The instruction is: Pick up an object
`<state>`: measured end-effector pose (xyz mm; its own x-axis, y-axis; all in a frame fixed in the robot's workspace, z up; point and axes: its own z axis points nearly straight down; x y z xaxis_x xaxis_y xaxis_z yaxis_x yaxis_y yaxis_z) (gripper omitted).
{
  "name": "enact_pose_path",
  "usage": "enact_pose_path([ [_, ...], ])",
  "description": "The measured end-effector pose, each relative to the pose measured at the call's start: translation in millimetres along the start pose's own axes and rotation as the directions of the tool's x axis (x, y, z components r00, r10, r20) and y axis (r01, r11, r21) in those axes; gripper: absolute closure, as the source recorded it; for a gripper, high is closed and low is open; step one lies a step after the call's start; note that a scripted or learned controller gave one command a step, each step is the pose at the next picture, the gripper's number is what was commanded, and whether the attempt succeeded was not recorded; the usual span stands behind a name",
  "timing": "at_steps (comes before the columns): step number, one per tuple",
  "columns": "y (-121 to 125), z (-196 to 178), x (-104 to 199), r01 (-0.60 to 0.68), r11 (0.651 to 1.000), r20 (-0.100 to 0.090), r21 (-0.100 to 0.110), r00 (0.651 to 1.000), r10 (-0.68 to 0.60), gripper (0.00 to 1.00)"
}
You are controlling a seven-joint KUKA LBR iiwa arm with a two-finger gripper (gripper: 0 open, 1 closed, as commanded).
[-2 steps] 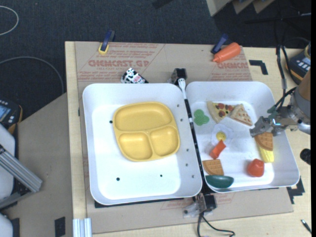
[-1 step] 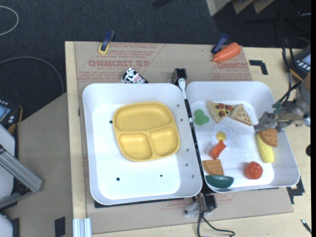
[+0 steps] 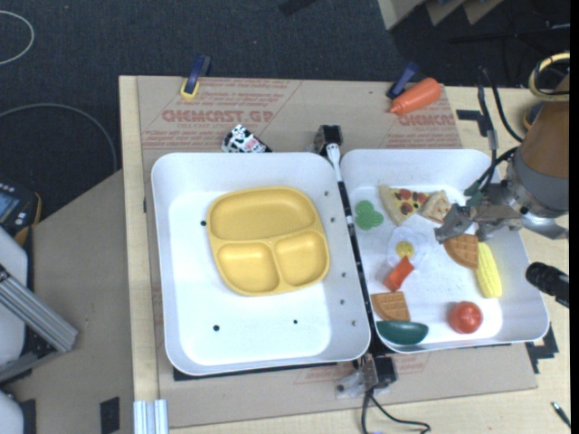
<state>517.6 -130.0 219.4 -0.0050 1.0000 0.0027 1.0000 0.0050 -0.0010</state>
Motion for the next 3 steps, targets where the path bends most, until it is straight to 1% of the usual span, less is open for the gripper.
enact_pose_path([
  [1, 2.5, 4.4, 48.4, 0.000, 1.000, -0.001, 0.002, 1.000, 0.000, 1.00],
  [2, 14.9, 5.1, 103.9, 0.002, 1.000, 0.001, -0.002, 1.000, -0.002, 1.00],
  [3, 16.3, 3.8, 93.4, -0.005, 1.000, 0.003, -0.003, 1.000, 0.005, 1.00],
])
